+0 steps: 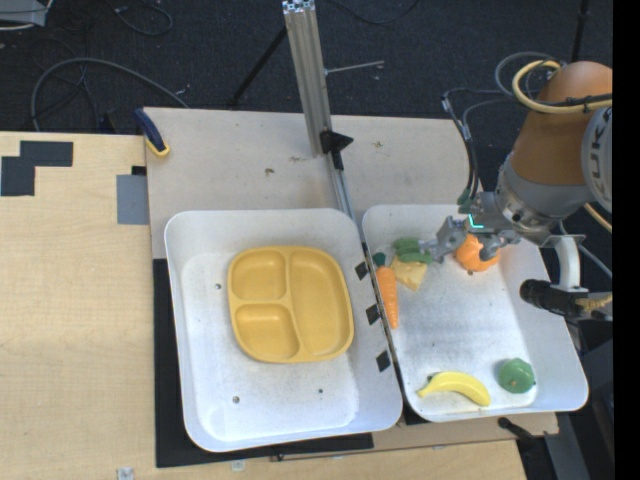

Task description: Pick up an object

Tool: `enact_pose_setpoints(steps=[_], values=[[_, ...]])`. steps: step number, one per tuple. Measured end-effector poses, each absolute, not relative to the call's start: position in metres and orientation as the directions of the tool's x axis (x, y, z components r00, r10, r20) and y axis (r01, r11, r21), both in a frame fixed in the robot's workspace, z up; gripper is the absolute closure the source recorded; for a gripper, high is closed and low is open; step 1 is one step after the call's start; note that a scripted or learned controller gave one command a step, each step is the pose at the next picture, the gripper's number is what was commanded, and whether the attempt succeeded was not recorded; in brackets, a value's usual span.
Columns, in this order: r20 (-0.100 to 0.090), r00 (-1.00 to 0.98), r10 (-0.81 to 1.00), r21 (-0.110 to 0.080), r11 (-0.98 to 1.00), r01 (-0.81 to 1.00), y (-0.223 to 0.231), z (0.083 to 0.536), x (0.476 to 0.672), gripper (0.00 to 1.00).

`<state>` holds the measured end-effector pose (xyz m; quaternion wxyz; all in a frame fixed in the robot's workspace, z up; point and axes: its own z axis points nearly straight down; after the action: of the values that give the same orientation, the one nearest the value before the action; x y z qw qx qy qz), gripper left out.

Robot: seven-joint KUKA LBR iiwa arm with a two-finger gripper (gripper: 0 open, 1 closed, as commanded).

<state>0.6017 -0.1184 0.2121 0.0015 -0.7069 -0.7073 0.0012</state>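
A: What sits nearest the camera?

B: 2 shallow white bins, side by side. At the near end of the right bin [560, 393] lie a yellow banana [455, 388] and, just beside it, a small green fruit [516, 374].

A: And the left bin?

B: The left bin [200, 388] holds a yellow tray [291, 303] with 3 compartments, nothing in them.

A: Farther back on the right?

B: An orange carrot [387, 294] lies along the right bin's left wall. Beyond it, a pale yellow piece [408, 273] touches a green item [409, 249].

A: Where is the arm?

B: Its gripper [478, 238] hangs over the right bin's far end, directly at an orange round fruit [476, 256]. Whether the gripper is closed on it, I cannot tell.
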Motion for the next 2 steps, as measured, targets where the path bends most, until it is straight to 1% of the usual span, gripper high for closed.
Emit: enact_pose_setpoints(steps=[1,2], values=[[0.000,-0.001,1.000,-0.001,0.001,1.000,-0.119,0.213,0.602,0.00],[0.001,-0.001,1.000,-0.006,0.001,1.000,-0.109,0.159,0.600,0.00]])
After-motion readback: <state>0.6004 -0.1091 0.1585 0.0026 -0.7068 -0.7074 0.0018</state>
